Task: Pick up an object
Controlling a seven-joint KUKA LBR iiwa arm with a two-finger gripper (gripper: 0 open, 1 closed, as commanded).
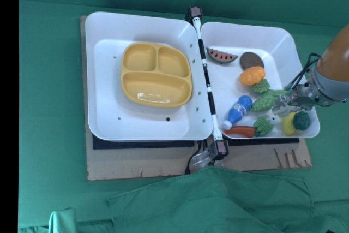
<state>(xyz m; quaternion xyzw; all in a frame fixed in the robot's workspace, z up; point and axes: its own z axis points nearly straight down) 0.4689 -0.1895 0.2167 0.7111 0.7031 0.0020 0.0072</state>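
The right bin (283, 41) holds several toy foods: a watermelon slice (221, 55), a brown disc (251, 59), an orange fruit (252, 76), a small green leafy piece (260, 86), a long green vegetable (265, 102), a blue and white bottle (237, 112), a red pepper (240, 131), another green piece (263, 126), a yellow piece (288, 125) and a dark green broccoli (301, 120). My gripper (283, 103) is low in this bin's right part, right at the long green vegetable's right end and above the yellow piece.
A yellow three-compartment plate (156, 73) lies in the left bin (109, 112). A black and white divider (206, 76) runs between the bins. Green cloth (218, 199) is bunched below the bench's front edge. The arm (334, 71) comes in over the right bin's right rim.
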